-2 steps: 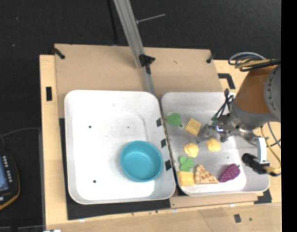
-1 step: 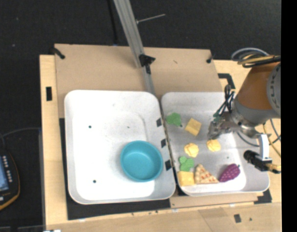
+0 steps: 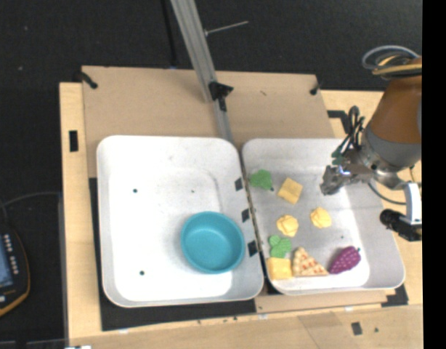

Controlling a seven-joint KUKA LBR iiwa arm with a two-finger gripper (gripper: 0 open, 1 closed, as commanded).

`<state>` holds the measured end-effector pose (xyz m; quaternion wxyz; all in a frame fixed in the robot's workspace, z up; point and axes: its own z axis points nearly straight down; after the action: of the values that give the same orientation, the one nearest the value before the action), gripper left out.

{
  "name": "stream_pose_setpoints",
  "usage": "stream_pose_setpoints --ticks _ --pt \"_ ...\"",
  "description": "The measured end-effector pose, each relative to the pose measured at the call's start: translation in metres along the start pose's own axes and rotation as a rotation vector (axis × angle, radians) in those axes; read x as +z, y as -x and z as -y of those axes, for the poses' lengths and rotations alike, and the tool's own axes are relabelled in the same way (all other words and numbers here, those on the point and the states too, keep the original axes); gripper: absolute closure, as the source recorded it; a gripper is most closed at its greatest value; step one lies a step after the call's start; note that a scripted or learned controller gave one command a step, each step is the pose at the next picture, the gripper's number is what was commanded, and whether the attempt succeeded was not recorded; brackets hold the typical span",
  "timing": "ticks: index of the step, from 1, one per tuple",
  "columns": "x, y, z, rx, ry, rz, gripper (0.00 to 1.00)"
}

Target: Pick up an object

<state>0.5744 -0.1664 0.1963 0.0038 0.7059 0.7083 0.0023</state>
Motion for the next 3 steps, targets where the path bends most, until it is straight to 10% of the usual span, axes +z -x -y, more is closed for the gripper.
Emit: stream_pose_setpoints --ticks 2,3 --pt "-0.074 0.008 0.005 0.0 -0.004 -0.001 1.0" --pt "-0.072 -0.054 -0.006 -0.005 -0.007 -0.004 1.0"
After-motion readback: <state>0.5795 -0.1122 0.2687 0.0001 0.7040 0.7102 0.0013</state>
